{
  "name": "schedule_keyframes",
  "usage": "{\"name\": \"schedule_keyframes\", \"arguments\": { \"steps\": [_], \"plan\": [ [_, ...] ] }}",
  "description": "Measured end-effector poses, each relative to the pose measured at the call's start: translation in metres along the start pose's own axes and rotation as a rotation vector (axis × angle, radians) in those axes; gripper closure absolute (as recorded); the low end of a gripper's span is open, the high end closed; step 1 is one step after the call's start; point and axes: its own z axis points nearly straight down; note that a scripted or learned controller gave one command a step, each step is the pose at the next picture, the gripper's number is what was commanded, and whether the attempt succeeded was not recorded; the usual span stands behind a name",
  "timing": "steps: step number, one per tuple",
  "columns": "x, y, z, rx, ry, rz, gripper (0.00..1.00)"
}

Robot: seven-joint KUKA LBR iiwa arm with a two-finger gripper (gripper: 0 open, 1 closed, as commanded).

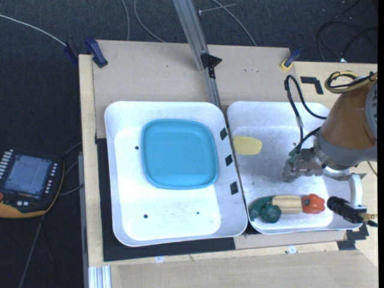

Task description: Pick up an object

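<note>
Here's the table (156,71), a pale tan board, and two shallow white bins sit on it side by side. The left bin (120,221) rests partly on a black mat (111,248) that peeks out along its left and near edges. The right bin (264,116) sits just beside it, rims touching. Blue clamps (96,51) grip the far corners, one left, one right.

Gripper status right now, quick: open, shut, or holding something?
Gripper: down in the right bin, above the wooden piece and red piece; nothing visibly held; open or shut cannot be told.
</note>
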Motion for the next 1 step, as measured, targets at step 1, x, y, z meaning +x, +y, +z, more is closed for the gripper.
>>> {"name": "schedule_keyframes", "arguments": {
  "steps": [1],
  "plan": [
    [-0.0011,0.0022,-0.0626,-0.005,-0.001,0.000,1.00]
  ]
}}
